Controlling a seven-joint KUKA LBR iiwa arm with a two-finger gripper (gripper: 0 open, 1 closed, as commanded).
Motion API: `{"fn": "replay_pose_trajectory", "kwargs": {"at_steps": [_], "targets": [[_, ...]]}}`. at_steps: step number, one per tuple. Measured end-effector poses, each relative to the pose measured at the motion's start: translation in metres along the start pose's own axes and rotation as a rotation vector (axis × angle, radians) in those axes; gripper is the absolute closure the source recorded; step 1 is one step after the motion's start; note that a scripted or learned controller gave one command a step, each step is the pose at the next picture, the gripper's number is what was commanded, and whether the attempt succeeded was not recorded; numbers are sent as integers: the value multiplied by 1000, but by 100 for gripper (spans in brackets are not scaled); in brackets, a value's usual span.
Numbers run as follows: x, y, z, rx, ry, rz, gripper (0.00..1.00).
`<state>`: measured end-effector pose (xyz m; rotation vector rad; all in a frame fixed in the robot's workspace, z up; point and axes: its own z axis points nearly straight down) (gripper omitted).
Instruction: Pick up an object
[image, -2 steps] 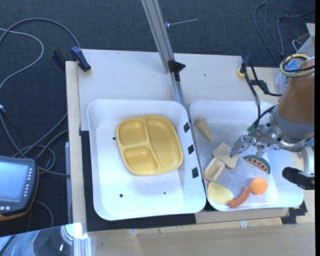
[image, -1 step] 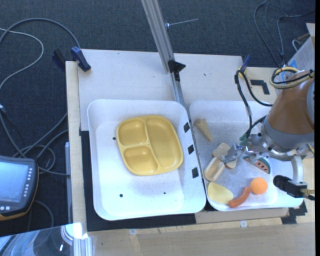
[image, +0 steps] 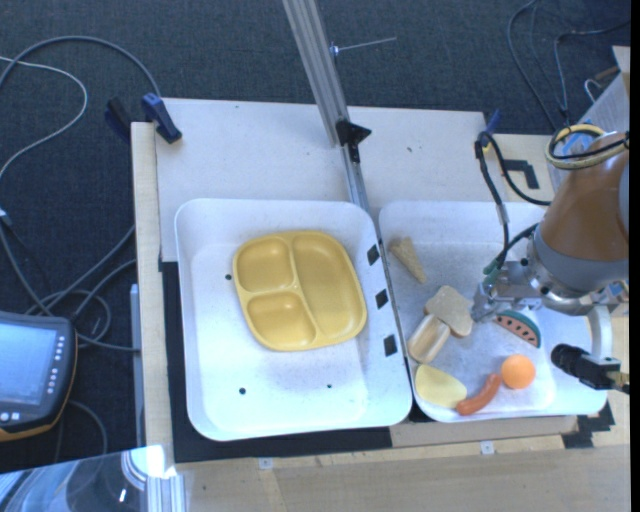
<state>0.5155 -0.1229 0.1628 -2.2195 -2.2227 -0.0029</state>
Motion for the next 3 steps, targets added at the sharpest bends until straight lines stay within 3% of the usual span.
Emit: {"fn": "replay_pose_trajectory", "kwargs": {"at_steps": [1, 2, 3], "targets": [[1, -4, -58, -7, -3, 0, 100], [2, -4, -53, 0, -2, 1, 100], [50, 16, -46, -1, 0, -5, 100]]}}
